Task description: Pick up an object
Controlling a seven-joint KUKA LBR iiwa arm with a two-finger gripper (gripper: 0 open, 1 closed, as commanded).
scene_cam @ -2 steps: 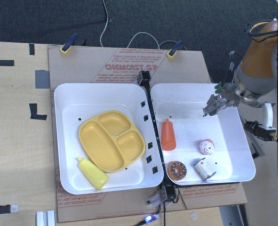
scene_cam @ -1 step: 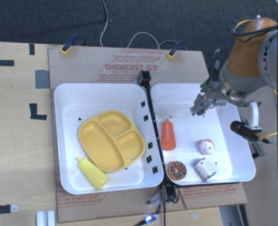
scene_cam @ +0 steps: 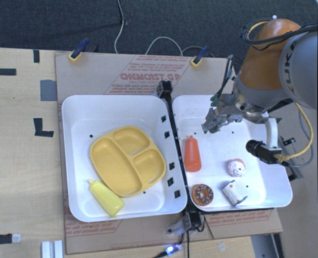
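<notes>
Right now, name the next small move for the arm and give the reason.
Probably shift the gripper toward the orange bottle and lower over it. The gripper hangs above a bare stretch of the right bin, and the bottle lies nearest, apart from the donut and the pink ball.

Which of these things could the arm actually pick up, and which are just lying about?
Candidates for picking:
orange bottle
chocolate doughnut
pink speckled ball
small white cup
yellow bottle
yellow divided plate
The gripper hovers above the right bin.

Just lying about:
left bin
cardboard sheet
yellow-and-blue clamps
white cable
</notes>
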